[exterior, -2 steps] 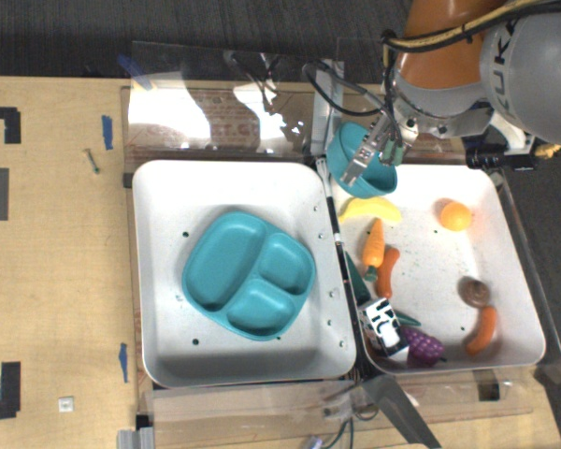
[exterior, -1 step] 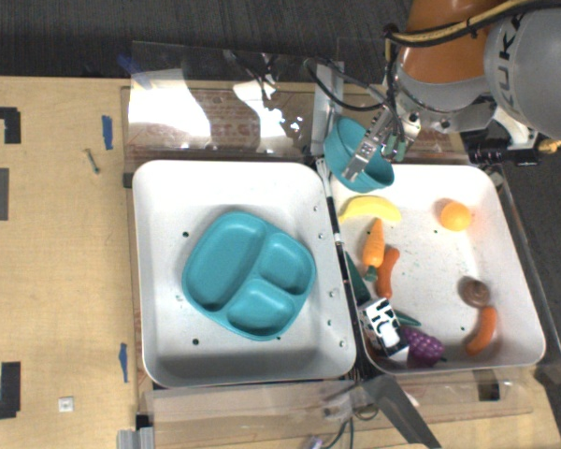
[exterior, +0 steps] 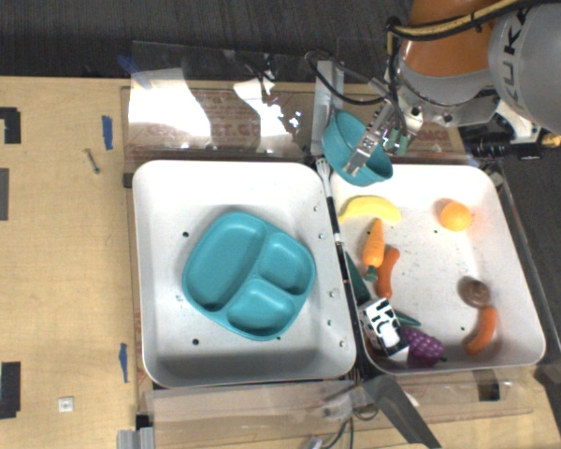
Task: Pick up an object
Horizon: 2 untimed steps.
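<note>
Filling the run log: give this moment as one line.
end effector: shut on teal cup | cup: lifted over right bin back edge | left bin: teal plate

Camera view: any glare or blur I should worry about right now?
Camera view: strong white glare on the clear sheet behind the left bin, washing out that strip; both bin floors evenly lit and sharp, the teal plate and the banana crisp; the hand at the teal cup looks slightly soft.
</note>
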Each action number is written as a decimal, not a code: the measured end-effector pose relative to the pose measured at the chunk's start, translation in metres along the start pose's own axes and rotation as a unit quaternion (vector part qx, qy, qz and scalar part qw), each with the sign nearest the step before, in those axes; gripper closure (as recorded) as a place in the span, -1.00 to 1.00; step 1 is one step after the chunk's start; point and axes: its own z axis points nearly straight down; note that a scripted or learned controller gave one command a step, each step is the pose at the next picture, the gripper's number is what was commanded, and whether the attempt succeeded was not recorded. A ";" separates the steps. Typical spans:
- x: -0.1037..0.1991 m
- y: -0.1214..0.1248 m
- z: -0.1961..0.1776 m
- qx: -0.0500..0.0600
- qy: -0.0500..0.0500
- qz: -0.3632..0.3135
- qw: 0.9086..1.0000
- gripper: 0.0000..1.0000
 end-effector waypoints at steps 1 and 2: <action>-0.001 0.002 -0.011 -0.001 -0.003 -0.002 1.000 1.00; -0.001 0.003 -0.021 -0.002 -0.006 -0.003 1.000 1.00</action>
